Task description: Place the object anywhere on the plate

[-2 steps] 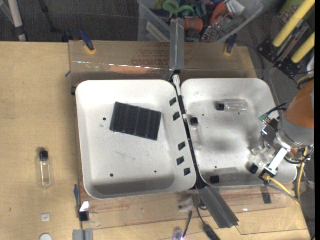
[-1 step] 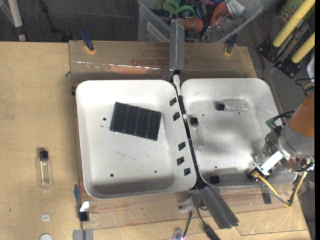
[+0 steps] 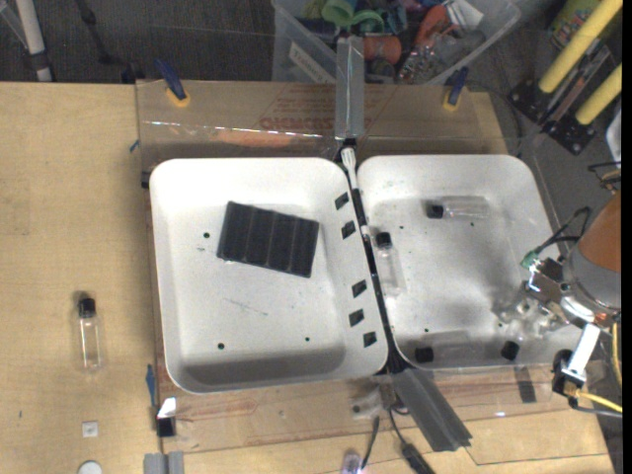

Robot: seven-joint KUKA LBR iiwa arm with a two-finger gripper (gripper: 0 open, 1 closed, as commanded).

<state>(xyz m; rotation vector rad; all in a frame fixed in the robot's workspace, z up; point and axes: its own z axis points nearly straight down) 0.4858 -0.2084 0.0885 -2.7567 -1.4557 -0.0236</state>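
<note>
So the clear vial [image 3: 456, 207] sits at the far side of the right bin [image 3: 513, 181], well apart from the gripper [image 3: 523, 309] near-right. Can't tell its fingers' state. Dark plate [image 3: 269, 239] lies in the left bin [image 3: 178, 265].

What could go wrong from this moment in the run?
The clear vials in the right bin are see-through and lie flat, so a grasp could miss or slip. The dark ridged plate is in the left bin, across the divider, so a carried vial could drop. The gripper sits near the bin's right wall.
</note>
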